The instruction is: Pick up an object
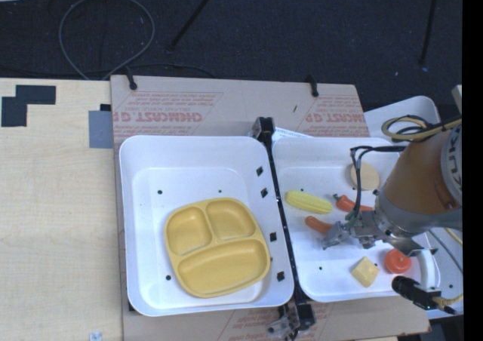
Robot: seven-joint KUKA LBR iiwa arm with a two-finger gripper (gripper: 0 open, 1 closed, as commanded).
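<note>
My gripper (337, 235) is low in the right bin (324, 158), reaching in from the right under the grey and orange arm. Its tip sits right next to an orange carrot-like piece (316, 222), just below and to the right of it. A yellow corn cob (308, 201) lies above that piece. A second orange-red piece (345, 202) lies right of the corn, partly behind the gripper. A pale yellow cheese wedge (364, 271) and a red tomato-like ball (397, 261) lie toward the bin's front right. A tan round slice (364, 176) rests near the back.
The left bin (143, 181) holds a yellow divided plate (217, 247). A black divider (275, 211) with clips runs between the two bins. Cardboard lies under both bins, and a wooden bench top extends to the left.
</note>
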